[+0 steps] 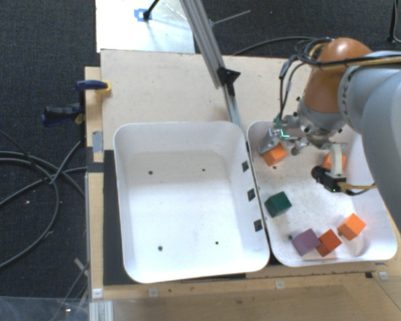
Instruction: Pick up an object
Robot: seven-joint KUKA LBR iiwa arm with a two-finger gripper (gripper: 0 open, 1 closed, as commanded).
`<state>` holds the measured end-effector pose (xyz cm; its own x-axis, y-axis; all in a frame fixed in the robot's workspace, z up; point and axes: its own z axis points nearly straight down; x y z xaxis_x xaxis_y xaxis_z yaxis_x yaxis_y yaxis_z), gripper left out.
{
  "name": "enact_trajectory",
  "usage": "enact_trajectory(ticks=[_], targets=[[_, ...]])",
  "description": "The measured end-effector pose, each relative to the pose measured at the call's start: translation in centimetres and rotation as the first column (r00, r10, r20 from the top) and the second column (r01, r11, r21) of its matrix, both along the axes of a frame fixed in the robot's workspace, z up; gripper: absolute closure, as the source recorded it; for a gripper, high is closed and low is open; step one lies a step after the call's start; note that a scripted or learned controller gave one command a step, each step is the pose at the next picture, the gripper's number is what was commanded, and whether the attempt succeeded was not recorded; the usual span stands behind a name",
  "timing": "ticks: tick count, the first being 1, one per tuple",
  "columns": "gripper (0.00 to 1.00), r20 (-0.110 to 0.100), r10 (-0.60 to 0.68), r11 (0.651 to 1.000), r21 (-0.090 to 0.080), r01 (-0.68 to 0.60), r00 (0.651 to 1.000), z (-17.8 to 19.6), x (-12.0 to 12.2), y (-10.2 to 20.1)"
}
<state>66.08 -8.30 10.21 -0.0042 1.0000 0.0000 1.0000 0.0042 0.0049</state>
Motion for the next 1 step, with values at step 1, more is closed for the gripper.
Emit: enact_trajectory(ticks=[1], targets=[[1.0, 0.003, 0.002, 1.0, 0.001, -0.002, 1.0, 1.13, 0.1, 0.02]])
